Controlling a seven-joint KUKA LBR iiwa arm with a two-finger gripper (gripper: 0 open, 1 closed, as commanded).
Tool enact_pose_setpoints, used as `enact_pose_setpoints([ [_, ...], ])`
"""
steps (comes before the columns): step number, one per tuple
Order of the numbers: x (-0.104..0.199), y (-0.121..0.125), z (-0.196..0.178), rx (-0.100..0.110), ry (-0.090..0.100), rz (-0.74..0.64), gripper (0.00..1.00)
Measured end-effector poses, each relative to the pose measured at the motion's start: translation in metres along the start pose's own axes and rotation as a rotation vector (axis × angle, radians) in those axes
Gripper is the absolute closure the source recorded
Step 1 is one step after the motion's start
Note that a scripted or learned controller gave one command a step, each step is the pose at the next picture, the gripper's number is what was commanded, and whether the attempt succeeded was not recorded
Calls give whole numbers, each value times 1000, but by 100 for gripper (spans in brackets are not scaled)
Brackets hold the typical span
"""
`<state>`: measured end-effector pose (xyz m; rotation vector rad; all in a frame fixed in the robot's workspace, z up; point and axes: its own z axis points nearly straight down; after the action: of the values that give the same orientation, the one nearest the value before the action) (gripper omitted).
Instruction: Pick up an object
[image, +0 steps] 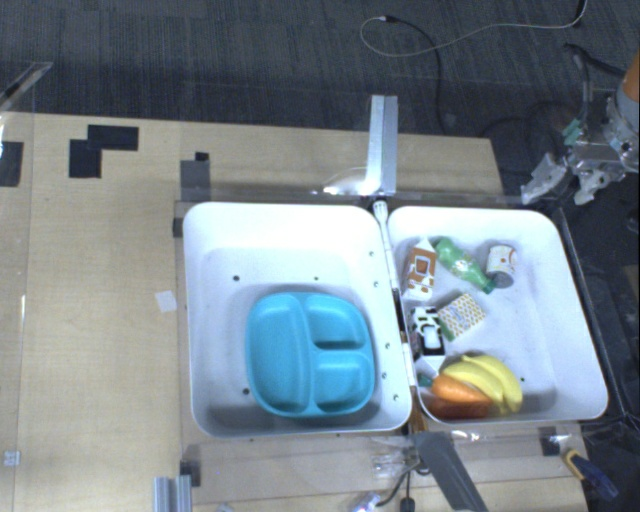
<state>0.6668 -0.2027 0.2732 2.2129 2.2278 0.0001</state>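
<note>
The right bin (560, 330) holds several objects. A bunch of yellow bananas (492, 380) lies at its near edge, touching an orange vegetable (456, 394). Farther back are a green bottle (462, 264), a small can (500, 262), an orange-and-white carton (419, 270), a patterned box (462, 315) and a black-and-white item (428, 330). My gripper (578, 168) hangs outside the bin, beyond its far right corner, over the dark floor. Nothing from the bin is at the gripper.
The left bin (220, 300) holds a blue divided plate (310, 352). A metal post (383, 140) rises behind the wall between the two bins. A cable (440, 45) loops on the dark floor at the back.
</note>
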Motion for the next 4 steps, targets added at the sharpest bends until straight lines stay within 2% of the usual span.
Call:
enact_pose_setpoints([
  [1,-2,-38,38,1,0,-33,0],
  [2,-2,-23,183,-5,-1,-323,0],
  [3,11,-25,186,-6,-2,-163,0],
  [4,12,-22,175,-12,-2,-167,100],
])
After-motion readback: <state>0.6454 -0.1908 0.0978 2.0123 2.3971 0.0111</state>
